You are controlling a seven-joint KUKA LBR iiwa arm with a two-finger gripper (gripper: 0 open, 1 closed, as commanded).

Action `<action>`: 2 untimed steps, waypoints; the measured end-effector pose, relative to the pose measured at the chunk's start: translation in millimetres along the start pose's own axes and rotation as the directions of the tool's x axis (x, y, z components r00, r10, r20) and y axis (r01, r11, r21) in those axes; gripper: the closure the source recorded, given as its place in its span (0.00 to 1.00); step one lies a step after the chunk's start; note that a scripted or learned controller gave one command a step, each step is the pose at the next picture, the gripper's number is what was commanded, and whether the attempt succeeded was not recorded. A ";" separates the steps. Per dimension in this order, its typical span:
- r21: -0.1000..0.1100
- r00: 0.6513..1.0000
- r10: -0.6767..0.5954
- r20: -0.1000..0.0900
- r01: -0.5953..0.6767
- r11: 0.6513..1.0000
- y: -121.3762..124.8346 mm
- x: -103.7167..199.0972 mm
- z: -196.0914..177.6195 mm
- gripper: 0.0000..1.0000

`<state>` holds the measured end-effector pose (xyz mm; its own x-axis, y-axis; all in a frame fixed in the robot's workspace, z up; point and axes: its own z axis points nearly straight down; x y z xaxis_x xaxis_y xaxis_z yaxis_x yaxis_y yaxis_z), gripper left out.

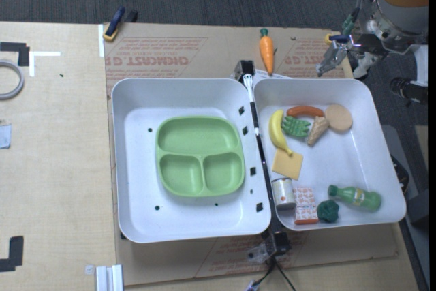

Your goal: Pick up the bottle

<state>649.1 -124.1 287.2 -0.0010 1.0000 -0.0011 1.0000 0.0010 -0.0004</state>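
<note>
Nearest us, at the lower edge of the right bin (381, 146), we see a small box (306, 205), a can (283, 193) and a dark green lump (328, 210) packed along the front wall. Just beside that lump lies the bottle (355, 197), green, on its side in the lower right corner, its cap end touching the lump and its far end close to the right wall. Above it the bin floor is bare up to the middle, so we have open room on that side.

Farther up sit a cheese slice (287, 163), a banana (278, 132), a green toy (296, 125), a sausage (305, 111), a wedge (317, 131) and a round bun (338, 118), clustered together.

At the upper right of the frame the gripper (338, 51) hangs beyond the bin's far rim, well apart from the bottle, fingers spread and holding nothing.

In the left bin (129, 167) rests a green divided plate (201, 157). A carrot (266, 50) lies on the cardboard (163, 54) behind the bins.
</note>
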 end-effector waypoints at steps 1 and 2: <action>0.000 1.000 -0.002 0.001 0.002 1.000 0.4 -0.2 -9.6 1.00; 0.000 1.000 -0.012 0.000 0.012 1.000 -70.2 -17.9 27.4 1.00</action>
<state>579.0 -142.1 259.9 -0.0127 0.9999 -0.0010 0.9999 0.0127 -0.0008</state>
